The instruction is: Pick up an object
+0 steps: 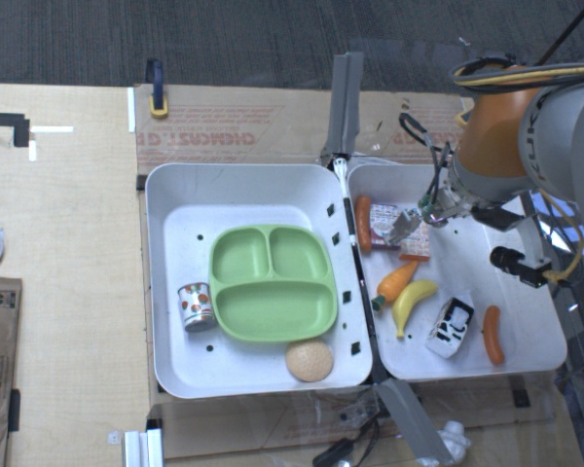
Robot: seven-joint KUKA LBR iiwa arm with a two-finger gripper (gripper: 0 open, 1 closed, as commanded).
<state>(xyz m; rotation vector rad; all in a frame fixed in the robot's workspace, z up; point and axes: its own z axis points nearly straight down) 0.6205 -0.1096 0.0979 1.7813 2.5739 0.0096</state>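
Beneath fingers (409, 224), snack packet (389, 224) lay flat; finger state unclear. Sausage (364, 224) just beside, carrot (397, 280) near: slip or double-grab risk.

Grey rounded arm (563, 129) at the scene's right, broad orange band (492, 134) above the wrist, black cables looping over and beside it, small metallic gripper (409, 224) at the tip, thin coloured wires near the wrist

You see two bins side by side, the left bin (165, 290) holding a divided plate (273, 283), a cup (194, 305) left of it, a bun (310, 360) in front, the right bin (535, 353) holding a carrot (397, 280), a banana (411, 303) and a sausage (492, 334) to the right.
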